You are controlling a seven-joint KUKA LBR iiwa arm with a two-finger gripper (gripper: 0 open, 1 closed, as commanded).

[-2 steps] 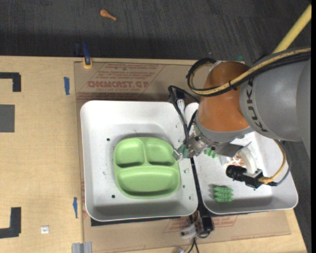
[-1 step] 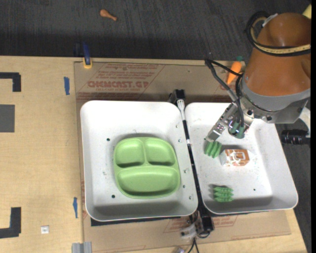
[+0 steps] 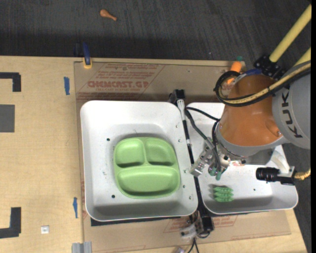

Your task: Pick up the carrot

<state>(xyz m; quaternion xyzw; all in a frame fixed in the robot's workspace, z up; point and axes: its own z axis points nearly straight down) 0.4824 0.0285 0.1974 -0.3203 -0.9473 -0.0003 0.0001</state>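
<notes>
Carrot, as far as I can judge, is the small orange tapered thing (image 3: 107, 15) on the dark floor, well beyond the green plate (image 3: 146, 166) and off the table (image 3: 39, 148) altogether. The pincer (image 3: 210, 168) hangs low just to the right of the green plate, over the neighbouring right bin (image 3: 291, 202), near a ridged green piece (image 3: 220, 193). Whether it is clenched or released I cannot tell, and nothing orange is seen in it. The pick looks not yet done; reaching, gripping and lifting are all left.
</notes>
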